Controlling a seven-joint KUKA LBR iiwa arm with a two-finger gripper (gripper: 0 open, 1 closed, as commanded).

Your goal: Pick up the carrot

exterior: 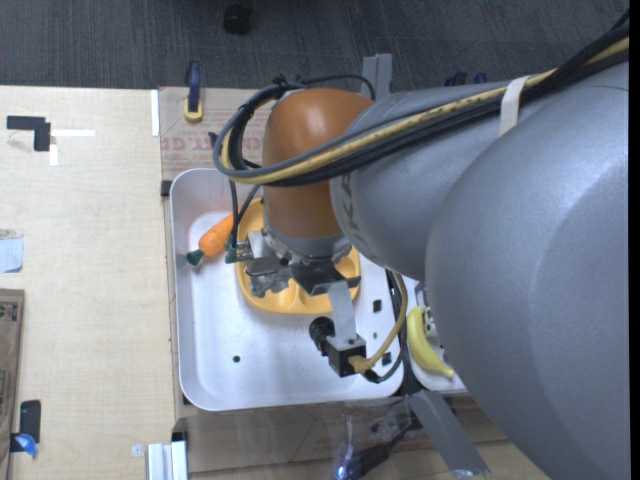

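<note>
The carrot (214, 235) is orange with a green stalk end and lies tilted at the upper left of the left white bin (240, 363), close to its left wall. My gripper (291, 277) hangs under the orange wrist band, just right of the carrot and over a yellow object (262, 295). The wrist hides the gripper's tips. Nothing shows that the carrot is held; it rests on the bin floor.
The grey arm covers most of the right bin and the right part of the left bin. A banana (424, 349) lies at the seam by the right bin. A black cable plug (335, 345) dangles over the bin floor. Wooden bench top lies to the left.
</note>
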